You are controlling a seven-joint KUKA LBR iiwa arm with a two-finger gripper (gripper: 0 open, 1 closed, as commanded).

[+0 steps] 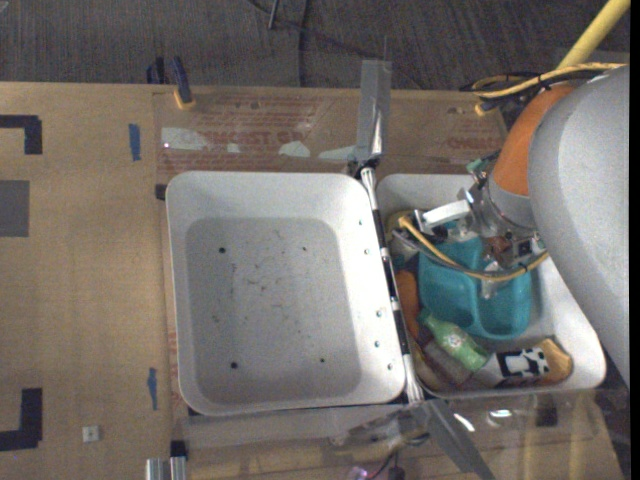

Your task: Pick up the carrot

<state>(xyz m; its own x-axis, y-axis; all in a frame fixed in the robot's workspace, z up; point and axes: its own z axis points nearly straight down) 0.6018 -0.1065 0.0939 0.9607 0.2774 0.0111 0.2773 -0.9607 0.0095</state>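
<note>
1. Claw (497, 253): I see it low in the right bin, over a teal object. Cables and wrist hardware crowd it, so I cannot tell how far it is open or whether it has hold of anything.
2. Arm (585, 188): grey, with an orange band above the wrist, reaching in from the right side of my view and covering the right bin's far corner.
3. Carrot (406, 298): an orange strip lying along the right bin's left wall, just beside the teal object and partly hidden by it. It is apart from the claw.
4. Teal object (470, 293): large, rounded, in the middle of the right bin; what it is I cannot make out.
5. Green bottle (453, 340): lying tilted, near the bin's front, touching the teal object's lower edge.
6. Black-and-white item (524, 364): at the front right corner of the bin, resting against a yellow-brown piece.
7. Right bin (580, 353): white, shallow, holding all the clutter.
8. Left bin (275, 288): white, shallow, its floor speckled with small dark marks.
9. Bench (80, 268): tan board bearing both bins, with blue tape bits and black markers on its left part.
</note>
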